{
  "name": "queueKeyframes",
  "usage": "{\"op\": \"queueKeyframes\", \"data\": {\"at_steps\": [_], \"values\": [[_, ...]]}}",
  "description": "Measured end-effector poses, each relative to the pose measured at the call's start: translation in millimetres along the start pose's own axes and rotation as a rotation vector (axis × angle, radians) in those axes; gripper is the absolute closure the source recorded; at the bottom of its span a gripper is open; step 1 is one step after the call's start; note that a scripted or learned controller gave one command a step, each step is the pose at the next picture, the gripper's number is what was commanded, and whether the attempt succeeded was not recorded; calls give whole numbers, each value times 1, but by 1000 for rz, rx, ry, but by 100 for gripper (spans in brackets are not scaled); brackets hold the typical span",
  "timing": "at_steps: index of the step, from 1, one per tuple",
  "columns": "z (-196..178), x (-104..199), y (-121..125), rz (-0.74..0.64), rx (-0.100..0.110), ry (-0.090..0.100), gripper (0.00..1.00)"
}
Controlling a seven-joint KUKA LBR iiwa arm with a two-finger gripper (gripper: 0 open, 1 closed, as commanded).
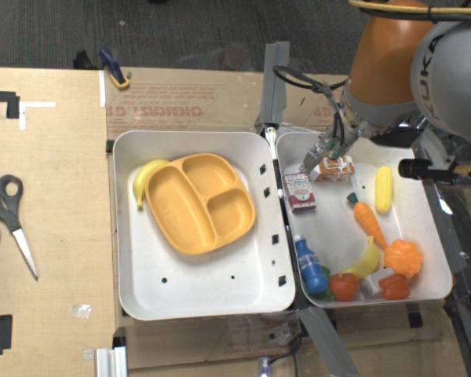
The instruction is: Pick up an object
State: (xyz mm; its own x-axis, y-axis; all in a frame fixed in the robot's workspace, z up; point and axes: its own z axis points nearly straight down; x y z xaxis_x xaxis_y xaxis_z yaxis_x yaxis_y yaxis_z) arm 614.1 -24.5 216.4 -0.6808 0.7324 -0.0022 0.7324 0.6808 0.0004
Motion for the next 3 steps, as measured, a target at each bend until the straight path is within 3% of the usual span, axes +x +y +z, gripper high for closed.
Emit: {"op": "queueKeyframes", "data": {"at_steps": [1, 2, 3], "values": [[-9, -1, 0, -3, 1, -3, 100], [-9, -1, 0, -3, 1, -2, 0], [58, -76, -30, -45, 0, -1, 0]]}}
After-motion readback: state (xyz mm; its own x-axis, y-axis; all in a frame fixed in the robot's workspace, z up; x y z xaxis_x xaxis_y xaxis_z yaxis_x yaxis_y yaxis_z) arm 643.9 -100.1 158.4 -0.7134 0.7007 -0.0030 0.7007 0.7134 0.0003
